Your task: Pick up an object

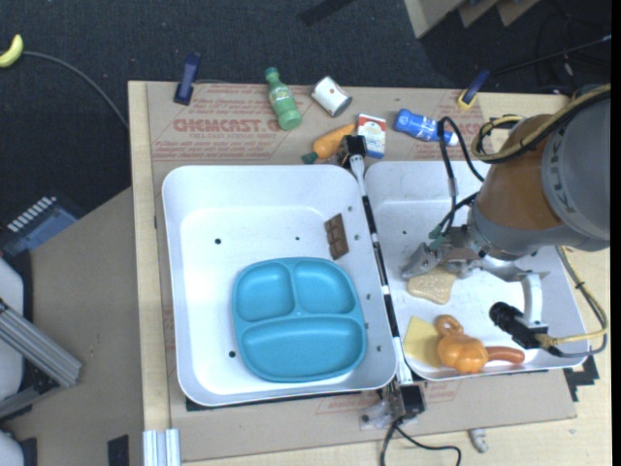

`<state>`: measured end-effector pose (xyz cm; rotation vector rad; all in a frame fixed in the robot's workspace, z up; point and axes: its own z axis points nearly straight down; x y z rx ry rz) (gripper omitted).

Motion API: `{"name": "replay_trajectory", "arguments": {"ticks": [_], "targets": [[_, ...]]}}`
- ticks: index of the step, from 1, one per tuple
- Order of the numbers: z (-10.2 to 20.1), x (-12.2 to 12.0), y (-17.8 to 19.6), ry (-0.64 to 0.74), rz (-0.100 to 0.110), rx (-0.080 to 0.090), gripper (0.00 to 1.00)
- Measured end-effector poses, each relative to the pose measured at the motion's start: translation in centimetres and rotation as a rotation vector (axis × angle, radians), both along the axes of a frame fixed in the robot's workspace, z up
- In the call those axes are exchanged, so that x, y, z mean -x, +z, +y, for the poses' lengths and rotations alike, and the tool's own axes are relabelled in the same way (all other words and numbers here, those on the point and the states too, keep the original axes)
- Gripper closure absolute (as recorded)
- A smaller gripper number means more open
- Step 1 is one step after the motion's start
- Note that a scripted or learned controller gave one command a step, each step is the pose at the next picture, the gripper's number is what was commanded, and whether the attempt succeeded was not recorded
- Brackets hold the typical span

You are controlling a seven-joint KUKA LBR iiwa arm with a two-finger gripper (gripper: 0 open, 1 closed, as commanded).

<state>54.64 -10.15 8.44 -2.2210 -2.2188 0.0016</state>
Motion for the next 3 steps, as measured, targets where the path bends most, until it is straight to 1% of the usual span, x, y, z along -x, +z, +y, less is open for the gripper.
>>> {"name": "replay_trajectory", "arguments": {"ticks": [1,2,3], "targets": [[0.0,-0.1,1.0,0.0,-0.004,0.0,1.0],[3.3,3.8,11.7,0.002,-0.004,0.001,1.0],[6.6,-2.1,10.0,0.002,-0.002,0.0,1.0]]}}
